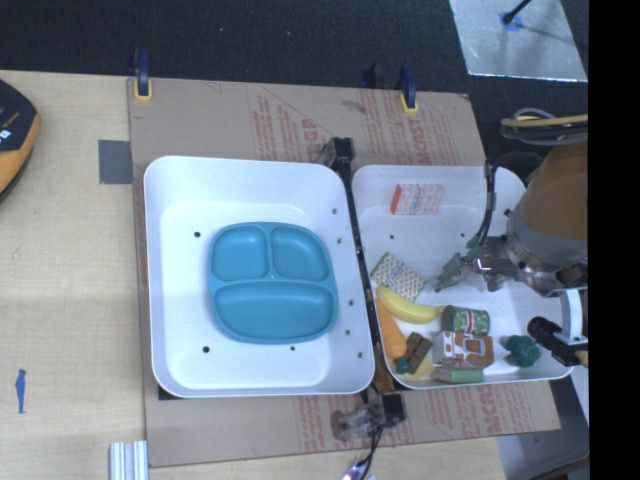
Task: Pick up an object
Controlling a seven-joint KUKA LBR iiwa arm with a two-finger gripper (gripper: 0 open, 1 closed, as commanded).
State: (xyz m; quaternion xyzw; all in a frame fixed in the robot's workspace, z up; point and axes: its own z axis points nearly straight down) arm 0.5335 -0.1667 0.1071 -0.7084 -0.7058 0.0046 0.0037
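Cardboard covers the bench under two white bins set side by side, with dark floor beyond. We note the left bin [165, 268] holds a blue divided plate [271, 281], lying flat near its middle. The right bin [452, 176] holds the clutter: a banana [407, 306], a small patterned packet [396, 272] just above it, an orange carrot-like piece [392, 336], a green can [466, 320], a small printed carton [468, 347], a dark green lump [521, 349], and a white-and-orange pack [416, 199] lying apart near the far wall. We see the gripper [464, 268] low over the middle of the right bin, its fingers [446, 276] spread and nothing between them; it hangs just right of the packet and above the banana and can. We judge the banana the likeliest pick: probably light toy plastic, stiff, smooth and curved, so it may roll or slip from the pads. A grip across its thick middle, fingers square to its length, looks best. The can beside it leaves little room on that side, and the heap at the near edge is packed tight, so a stray finger could nudge neighbours.
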